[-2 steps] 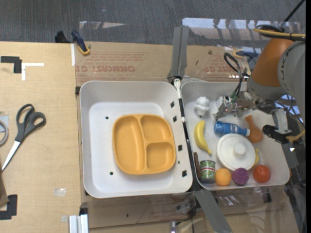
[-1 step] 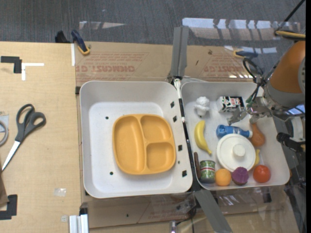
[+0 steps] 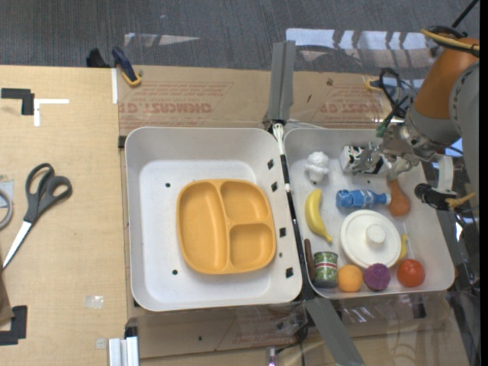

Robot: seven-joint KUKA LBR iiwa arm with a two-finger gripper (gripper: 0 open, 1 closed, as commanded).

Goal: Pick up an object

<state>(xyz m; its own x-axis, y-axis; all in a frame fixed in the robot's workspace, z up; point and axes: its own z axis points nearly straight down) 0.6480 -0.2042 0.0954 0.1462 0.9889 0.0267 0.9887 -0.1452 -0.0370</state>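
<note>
Round orange fruit (image 3: 350, 278) at your right bin's (image 3: 435, 280) near edge, glossy yellow banana (image 3: 316, 215) beside smooth white domed lid (image 3: 370, 237), gripper (image 3: 371, 161) over a small black-and-white object (image 3: 352, 155) near the far edge, finger state you cannot tell.

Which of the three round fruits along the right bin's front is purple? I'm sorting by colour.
The middle one, the purple fruit, between the orange fruit and red fruit.

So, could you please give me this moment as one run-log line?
arm: over right bin far end | gripper: low beside black-and-white toy | grasp: unconfirmed | left bin: yellow divided plate
</note>
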